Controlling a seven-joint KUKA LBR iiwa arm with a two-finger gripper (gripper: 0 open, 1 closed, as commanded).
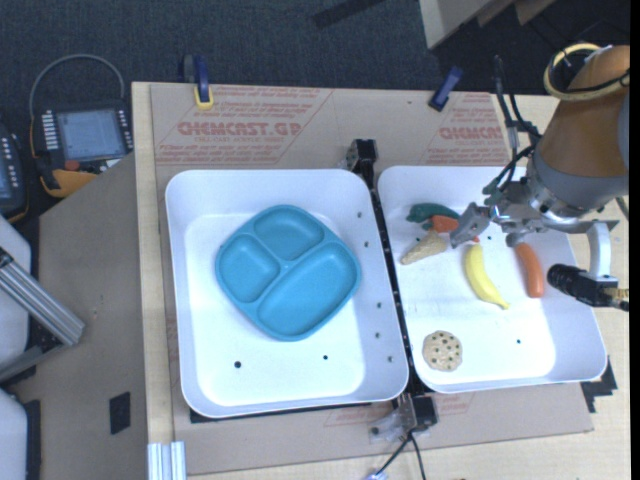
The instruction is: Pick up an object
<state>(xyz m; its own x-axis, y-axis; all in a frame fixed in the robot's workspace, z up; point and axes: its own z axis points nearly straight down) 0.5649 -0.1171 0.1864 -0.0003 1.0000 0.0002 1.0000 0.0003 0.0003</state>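
- Nearest you, in the right-hand shallow white bin (575, 363), lies a round tan cookie with dark chips (442, 349), flat on the floor, well apart from the gripper and toward the front rim.
- Next back, a small yellow toy banana (484, 276) lies with its long axis running from upper left to lower right; its upper end comes close under the gripper.
- Beside it, to the right, an orange toy carrot or sausage shape (530, 269) lies nearly upright in the view, long axis front to back, partly under the arm's wrist.
- Then the two-finger gripper (478, 222) itself, low over the bin's back half. You cannot tell from this slant whether its fingers are spread or pressed together, and nothing shows clearly between them.
- Just left of the tip lies a pale tan cone-shaped piece (423, 250), pointing down-left, with a dark green toy piece (432, 212) behind it. These two sit nearest the tip, so judge them the likeliest targets; the cone lies left and slightly forward.
- Farther left, the other bin holds a blue three-compartment plastic plate (288, 271), well away from the arm.
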